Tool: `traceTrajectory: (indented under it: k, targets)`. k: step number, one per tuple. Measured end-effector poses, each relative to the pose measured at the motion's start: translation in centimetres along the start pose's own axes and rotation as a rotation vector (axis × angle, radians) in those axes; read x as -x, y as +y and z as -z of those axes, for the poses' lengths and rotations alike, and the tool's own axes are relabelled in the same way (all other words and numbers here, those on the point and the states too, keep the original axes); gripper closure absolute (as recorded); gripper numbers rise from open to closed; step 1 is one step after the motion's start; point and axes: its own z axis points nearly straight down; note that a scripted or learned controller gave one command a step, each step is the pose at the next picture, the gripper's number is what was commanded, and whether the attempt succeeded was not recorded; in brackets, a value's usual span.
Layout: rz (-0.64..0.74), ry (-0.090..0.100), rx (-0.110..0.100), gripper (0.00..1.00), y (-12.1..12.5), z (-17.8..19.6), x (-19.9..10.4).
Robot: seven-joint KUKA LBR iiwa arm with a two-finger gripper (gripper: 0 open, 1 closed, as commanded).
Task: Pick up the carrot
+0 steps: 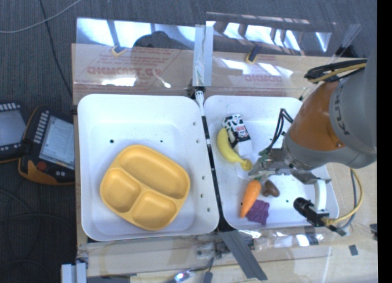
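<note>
Apparently fingers (264, 173) just above the carrot (249, 196), their spread impossible to tell.

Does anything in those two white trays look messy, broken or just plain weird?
Nothing looks broken or spilled. The toy food is crowded into the right bin: the carrot rests against a purple piece, with a banana and a small black-and-white carton nearby. The yellow divided plate sits skewed in the left bin.
</note>
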Motion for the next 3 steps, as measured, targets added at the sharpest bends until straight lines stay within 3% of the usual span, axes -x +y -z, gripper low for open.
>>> traceTrajectory:
  k: [1, 2, 3]
  targets:
    - [0.076, 0.001, -0.014, 1.00, 1.9, -0.3, 2.4]
    - [0.076, 0.001, -0.016, 0.00, 1.8, -0.4, 2.4]
    - [0.003, -0.008, 0.004, 0.00, -1.9, -1.0, -1.9]
